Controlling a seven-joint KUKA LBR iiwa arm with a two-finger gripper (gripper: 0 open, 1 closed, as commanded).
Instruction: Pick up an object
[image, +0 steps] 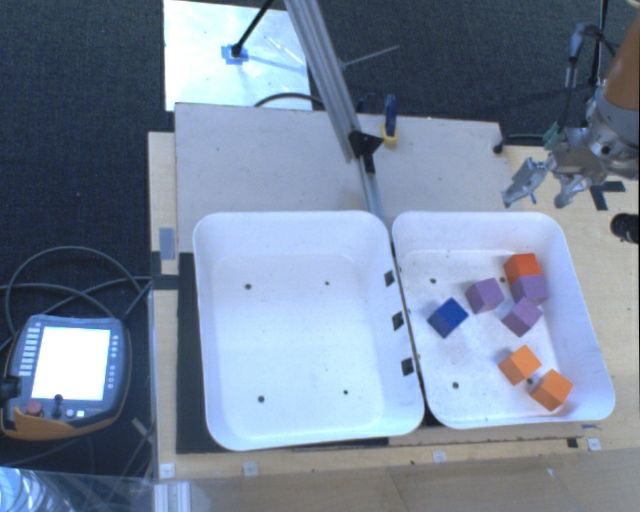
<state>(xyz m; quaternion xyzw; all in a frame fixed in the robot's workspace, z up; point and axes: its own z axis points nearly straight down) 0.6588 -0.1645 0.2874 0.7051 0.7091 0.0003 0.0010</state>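
The grey arm's two-finger tool (545, 184) hung at the two o'clock corner of the view, above the bare table (440, 160) just beyond the far rim of the right-hand shallow white bin (585, 300). Its two fingers were spread apart, with nothing between them.

All the blocks lay in that right bin. A small blue cube (449, 317) sat near the bin's middle, toward nine o'clock of the group. Just at its two o'clock was a purple cube (485, 295). At the bin's twelve o'clock side an orange cube (521, 267) touched a second purple cube (531, 288) just below it, and a third purple cube (521, 316) lay just beneath that one. Toward five o'clock, two more orange cubes sat close together: one (519, 364) nearer the centre and another (551, 389) close to the bin's near rim.

The left-hand white bin (215, 300) lay beside the right one, their rims touching. At eight o'clock, off the table, a grey handheld control pendant with a bright screen (68, 375) rested on the dark floor.
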